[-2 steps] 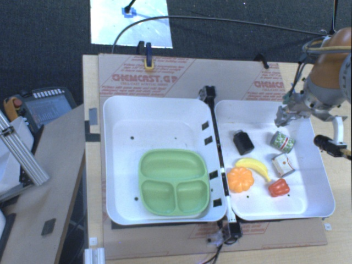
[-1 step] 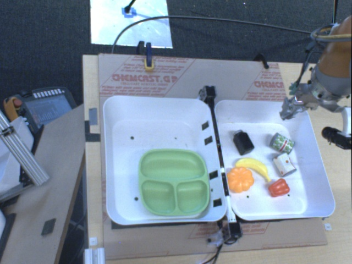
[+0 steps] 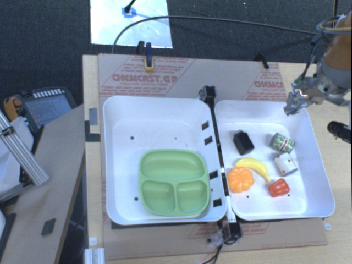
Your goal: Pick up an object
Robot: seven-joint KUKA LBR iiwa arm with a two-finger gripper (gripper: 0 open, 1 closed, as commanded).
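Pick not started. Jaws (image 3: 291,104) at 2 o'clock over right bin (image 3: 316,147) — spread or pressed, cannot tell; nothing visibly between them. Banana (image 3: 254,165), pumpkin (image 3: 240,179), can (image 3: 281,142) lie untouched at 4 o'clock.

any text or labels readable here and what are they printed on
"CHEMCAST GP": red print on the brown paper-covered sheet under the two white bins, at the back left.
The same red print repeats at the sheet's back right, slanted and partly hidden by the right bin; only "CHEMCAST" can be made out.
Label on the small green and white can: too small to read.
Screen of the grey handheld pendant: too blurred to read.
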